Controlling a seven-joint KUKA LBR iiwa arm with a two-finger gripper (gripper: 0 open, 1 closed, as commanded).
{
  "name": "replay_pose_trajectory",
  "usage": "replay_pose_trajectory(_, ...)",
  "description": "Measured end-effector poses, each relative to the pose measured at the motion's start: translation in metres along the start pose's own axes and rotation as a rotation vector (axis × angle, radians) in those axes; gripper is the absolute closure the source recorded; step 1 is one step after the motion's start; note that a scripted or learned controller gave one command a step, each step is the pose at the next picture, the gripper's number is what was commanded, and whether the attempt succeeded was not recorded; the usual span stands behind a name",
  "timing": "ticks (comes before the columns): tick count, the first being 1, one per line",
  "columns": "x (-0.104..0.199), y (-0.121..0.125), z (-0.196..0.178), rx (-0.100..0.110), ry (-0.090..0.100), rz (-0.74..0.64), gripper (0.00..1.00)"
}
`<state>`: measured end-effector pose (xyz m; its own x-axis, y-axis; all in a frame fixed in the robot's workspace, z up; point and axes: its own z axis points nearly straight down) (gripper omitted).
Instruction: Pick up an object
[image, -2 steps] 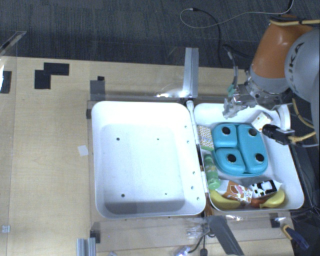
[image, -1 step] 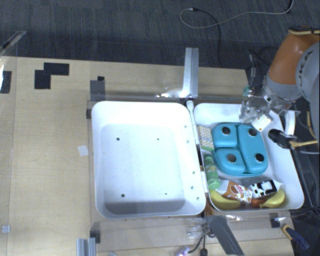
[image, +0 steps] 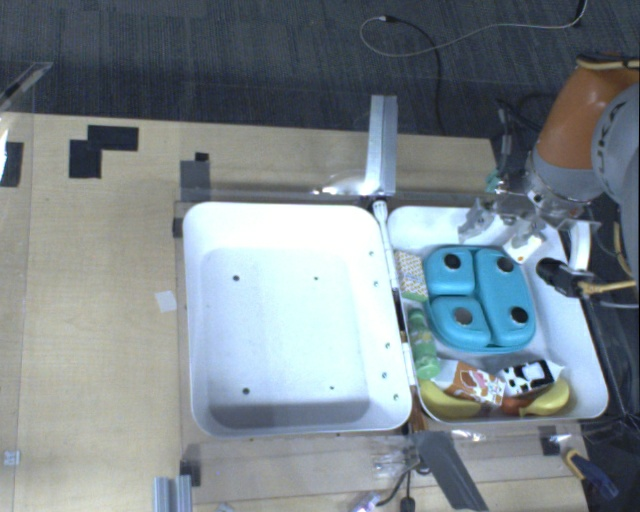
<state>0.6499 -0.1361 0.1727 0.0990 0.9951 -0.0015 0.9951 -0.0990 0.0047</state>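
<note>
Pale wooden bench (image: 90, 330) under two white bins, my arm reaching in from the right.

My gripper (image: 505, 222) hangs over the far edge of the right bin (image: 598, 385), just above the back of the blue four-holed plastic tray (image: 480, 298); nothing sits between my fingers, though I cannot tell how wide they are set. That tray fills the middle of the bin. Nearer the camera lie a yellow banana (image: 448, 401), a colourful snack packet (image: 482, 386) and a black-and-white patterned item (image: 527, 376), crowded together. Something green (image: 425, 348) shows beside the tray's left edge. Beside it is the left bin (image: 290, 225).
</note>
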Motion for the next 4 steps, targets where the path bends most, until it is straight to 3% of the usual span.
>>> replay_pose_trajectory(1,0.016,-0.011,0.061,-0.002,0.002,0.153,0.00)
replay_pose_trajectory(2,0.020,-0.005,0.042,-0.020,0.005,0.144,1.00)
replay_pose_trajectory(3,-0.016,0.003,0.074,-0.024,0.005,0.326,1.00)
replay_pose_trajectory(4,-0.038,0.004,0.074,-0.023,0.010,0.512,1.00)
